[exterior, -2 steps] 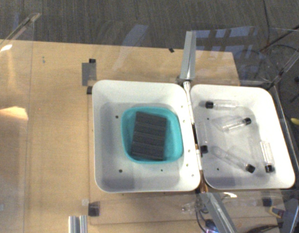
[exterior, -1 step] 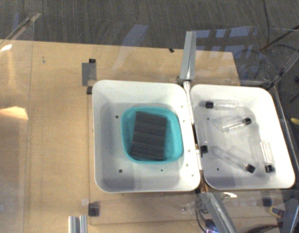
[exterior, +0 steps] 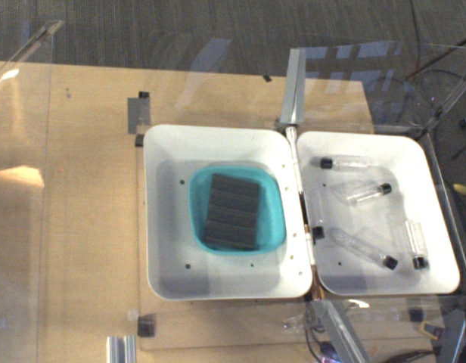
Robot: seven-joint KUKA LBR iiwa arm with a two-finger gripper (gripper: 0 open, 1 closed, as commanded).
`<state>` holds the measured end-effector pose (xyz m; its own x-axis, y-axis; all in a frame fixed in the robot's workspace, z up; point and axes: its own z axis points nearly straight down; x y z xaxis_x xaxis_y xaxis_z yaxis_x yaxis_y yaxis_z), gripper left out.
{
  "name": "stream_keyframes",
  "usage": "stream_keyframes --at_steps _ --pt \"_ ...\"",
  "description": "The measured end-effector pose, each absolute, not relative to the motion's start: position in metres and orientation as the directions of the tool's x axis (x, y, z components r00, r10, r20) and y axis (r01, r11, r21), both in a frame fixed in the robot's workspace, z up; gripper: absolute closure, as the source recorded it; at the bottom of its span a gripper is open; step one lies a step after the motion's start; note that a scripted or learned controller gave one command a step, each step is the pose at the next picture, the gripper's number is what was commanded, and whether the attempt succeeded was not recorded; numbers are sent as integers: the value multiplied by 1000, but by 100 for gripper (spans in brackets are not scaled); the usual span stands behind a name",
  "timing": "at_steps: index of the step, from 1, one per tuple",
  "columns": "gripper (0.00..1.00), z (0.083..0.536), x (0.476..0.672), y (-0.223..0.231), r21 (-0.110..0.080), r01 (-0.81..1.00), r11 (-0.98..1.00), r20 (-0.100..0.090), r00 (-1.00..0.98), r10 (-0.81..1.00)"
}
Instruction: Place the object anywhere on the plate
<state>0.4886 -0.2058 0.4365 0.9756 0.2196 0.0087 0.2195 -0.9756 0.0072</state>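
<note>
You have little left to do here, but some things can still go wrong. The bench (exterior: 74, 240) is covered by a shiny clear sheet, and its reflections can confuse a camera reading. The left bin (exterior: 163, 203) has low, smooth walls; if the arm comes in low from the right, it may hit the rim between the two bins and shift them. The plate (exterior: 273, 203) stands loose in the left bin, so a push may slide it. The block (exterior: 233, 212) already lies in the middle of the plate, well inside its rim, so I judge the placing as done. A new grasp would only risk dragging it off. If a tube (exterior: 361, 246) from the right bin (exterior: 369, 139) is wanted instead, it will probably roll away or slip, because it is round and slick.

How the jaws stand, and whether they hold anything, I cannot tell.

About materials:
- **Bins:** white, hard plastic, square with rounded corners.
- **Plate:** teal, glossy, a rounded square with a raised edge.
- **Block:** dark grey, matt, rectangular, with ribs across it; it looks soft, maybe foam.
- **Tubes:** clear, thin cylinders with black caps, lying scattered and apart.
</note>
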Motion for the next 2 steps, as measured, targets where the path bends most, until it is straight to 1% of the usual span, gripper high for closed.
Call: stream_keyframes --at_steps 2 --pt "0 436 489 -206 6 208 -978 8 978 208"
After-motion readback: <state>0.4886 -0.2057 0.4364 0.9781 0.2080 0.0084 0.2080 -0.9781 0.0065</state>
